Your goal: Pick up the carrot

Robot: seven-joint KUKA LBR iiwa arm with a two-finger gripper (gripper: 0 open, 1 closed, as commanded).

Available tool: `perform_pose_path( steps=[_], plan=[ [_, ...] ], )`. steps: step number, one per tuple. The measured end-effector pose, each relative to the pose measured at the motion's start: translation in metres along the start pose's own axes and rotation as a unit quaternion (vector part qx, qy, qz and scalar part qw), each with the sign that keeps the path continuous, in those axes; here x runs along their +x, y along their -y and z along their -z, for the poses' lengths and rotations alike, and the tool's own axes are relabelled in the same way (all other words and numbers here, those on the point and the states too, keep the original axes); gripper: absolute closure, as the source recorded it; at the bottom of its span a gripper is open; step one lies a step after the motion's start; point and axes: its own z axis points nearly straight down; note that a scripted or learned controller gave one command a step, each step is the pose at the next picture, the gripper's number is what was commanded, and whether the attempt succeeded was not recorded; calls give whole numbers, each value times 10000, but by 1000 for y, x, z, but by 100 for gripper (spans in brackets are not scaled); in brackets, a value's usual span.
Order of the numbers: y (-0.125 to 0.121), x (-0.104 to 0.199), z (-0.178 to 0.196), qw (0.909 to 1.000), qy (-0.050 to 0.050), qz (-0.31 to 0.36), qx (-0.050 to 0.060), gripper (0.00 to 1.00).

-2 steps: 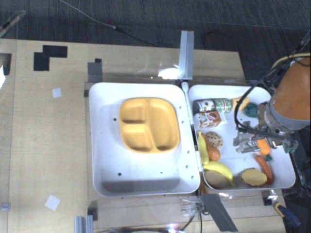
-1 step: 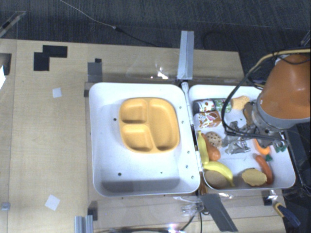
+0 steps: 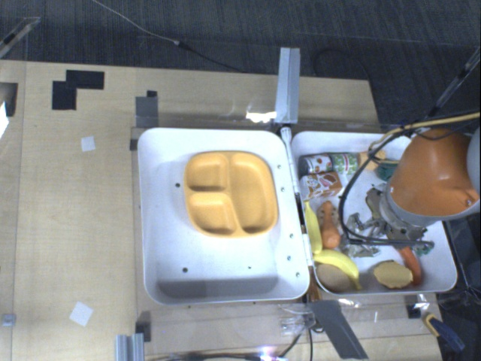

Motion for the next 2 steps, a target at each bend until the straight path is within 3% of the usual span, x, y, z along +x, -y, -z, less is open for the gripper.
perform_pose_path(
  steps=[1, 2],
  plan=[
    [83, 38, -1, 9770, -30, 2133, 2, 100],
    [43, 29, 52, 9923, -42, 1236, -41, 100]
  ],
)
